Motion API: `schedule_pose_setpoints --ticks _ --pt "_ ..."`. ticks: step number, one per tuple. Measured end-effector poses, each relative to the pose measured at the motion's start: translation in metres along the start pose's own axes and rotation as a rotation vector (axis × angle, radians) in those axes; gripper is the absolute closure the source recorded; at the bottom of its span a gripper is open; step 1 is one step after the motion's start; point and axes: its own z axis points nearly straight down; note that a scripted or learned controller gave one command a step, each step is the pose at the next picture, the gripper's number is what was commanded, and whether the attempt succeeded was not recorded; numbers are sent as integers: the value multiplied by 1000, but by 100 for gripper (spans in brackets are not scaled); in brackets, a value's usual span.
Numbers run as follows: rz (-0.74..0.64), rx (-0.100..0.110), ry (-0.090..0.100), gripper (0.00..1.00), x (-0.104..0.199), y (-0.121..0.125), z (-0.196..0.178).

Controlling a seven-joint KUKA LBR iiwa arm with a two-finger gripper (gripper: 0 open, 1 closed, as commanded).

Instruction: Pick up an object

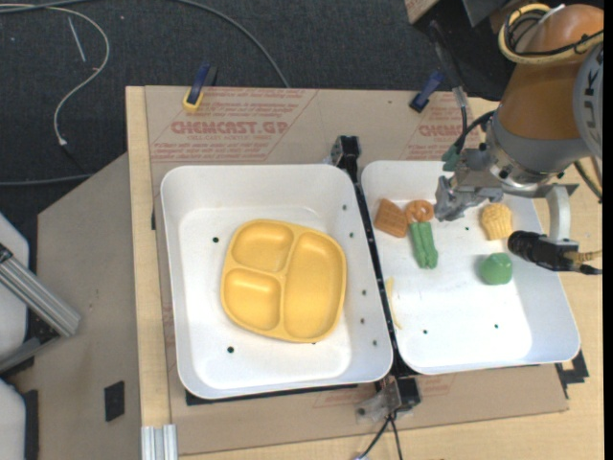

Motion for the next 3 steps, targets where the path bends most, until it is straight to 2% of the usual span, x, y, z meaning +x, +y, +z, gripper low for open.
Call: schedule_pose_setpoints --ticks 1,2,3 --pt "0 0 0 100 52 24 14" --pt "0 -1 1 100 96 56 6" --pt "1 1 1 100 144 80 23"
